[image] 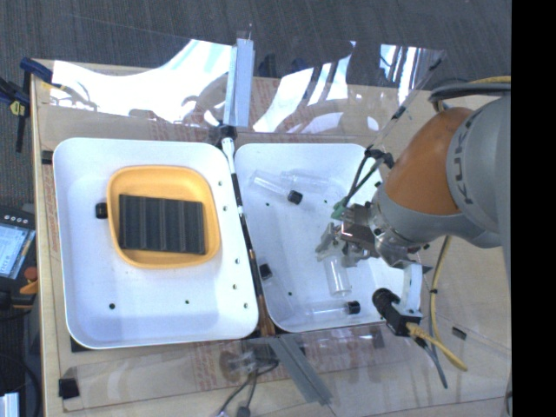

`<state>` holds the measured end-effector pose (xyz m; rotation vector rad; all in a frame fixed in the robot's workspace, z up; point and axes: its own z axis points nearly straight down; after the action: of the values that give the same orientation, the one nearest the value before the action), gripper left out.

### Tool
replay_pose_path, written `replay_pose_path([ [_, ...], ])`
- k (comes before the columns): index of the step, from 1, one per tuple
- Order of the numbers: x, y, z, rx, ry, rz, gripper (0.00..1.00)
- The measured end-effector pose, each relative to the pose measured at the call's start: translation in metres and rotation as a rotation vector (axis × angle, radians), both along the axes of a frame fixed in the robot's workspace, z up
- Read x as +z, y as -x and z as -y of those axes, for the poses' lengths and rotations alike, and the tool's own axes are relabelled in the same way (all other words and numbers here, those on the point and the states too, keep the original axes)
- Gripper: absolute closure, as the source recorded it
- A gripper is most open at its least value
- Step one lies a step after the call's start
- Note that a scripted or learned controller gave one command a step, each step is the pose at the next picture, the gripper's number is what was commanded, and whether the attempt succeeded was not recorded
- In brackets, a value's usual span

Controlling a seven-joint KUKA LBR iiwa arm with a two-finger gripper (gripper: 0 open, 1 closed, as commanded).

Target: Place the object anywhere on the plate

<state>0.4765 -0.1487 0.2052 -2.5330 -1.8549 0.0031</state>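
Starting at the lower right of the frame, a clear tube with a black cap (337, 306) lies along the near wall of the right bin (287, 315), its long axis running left to right with the cap at the right end. Just above it, a second clear tube (334, 276) stands or leans nearly straight up the frame, and its upper end meets the gripper (340, 243), which hangs over the right half of that bin at mid-height of the frame. The jaws point toward the left and down onto that second tube, but the metal parts and the transparent plastic blur together there, so whether they are spread, pressed together, or pinching the tube cannot be told. Judged from this, the task's thing is this tube directly beneath the jaws, its axis roughly across the direction the arm (452, 181) reaches from the right edge. Farther up, a third clear tube (280, 182) lies at the upper left of the right bin with a small black cap (295, 197) beside it. The yellow plate (122, 185), carrying a dark ribbed insert (162, 224), sits in the left bin (78, 311) at centre left of the frame, well apart from the gripper, so the carry would run leftward across the divider between the bins.
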Motion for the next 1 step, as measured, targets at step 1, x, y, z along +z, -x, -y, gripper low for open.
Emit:
replay_pose_path([
  [1,0.0333,-0.0303,-0.0386,0.260,-0.001,0.000,1.00],
])
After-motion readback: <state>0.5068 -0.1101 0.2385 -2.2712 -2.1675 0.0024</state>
